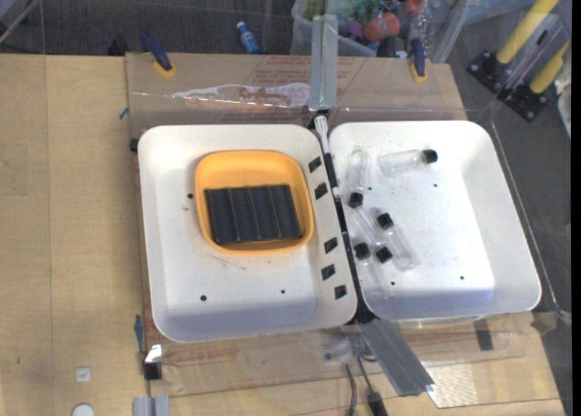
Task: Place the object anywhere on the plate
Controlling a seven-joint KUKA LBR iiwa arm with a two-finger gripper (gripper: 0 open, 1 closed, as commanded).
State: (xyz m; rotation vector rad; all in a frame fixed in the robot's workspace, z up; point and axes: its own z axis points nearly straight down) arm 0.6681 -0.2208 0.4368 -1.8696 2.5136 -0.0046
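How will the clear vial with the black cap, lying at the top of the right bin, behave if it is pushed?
The clear vial lies on its side and looks round, so it would probably roll across the right bin. It seems see-through and small, so likely light. Its smooth wall may be slippery to grip.

Item: robot body. Colours, shapes, cables, screws and markings: cannot tell from this camera view.
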